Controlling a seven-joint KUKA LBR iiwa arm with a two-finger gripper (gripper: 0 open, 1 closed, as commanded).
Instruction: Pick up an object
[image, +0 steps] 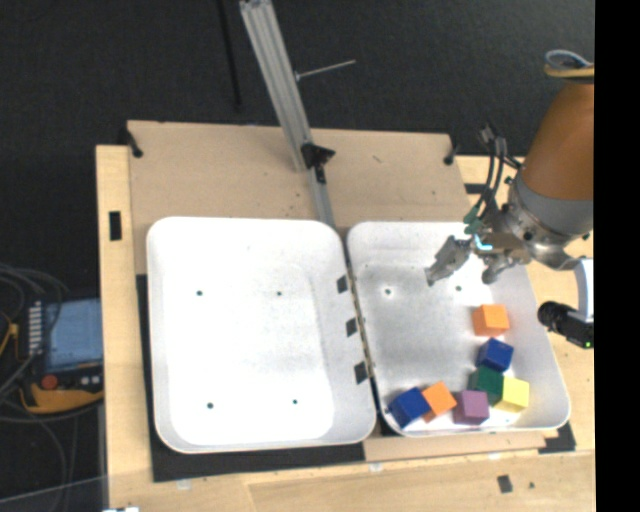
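Right bin (400, 262): 2 orange cubes (490, 319), 2 blue cubes (495, 354), 1 green (487, 381), 1 yellow (515, 392), 1 purple (471, 406). Gripper (468, 262) spread wide, holding nothing.

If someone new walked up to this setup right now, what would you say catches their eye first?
Probably the coloured blocks bunched in the near right corner of the right bin: an orange block set apart above a blue one, with more blocks strung along the bin's near edge. Next, the grey arm with its orange band, its end effector over the bin's far part. The left bin looks plain white.
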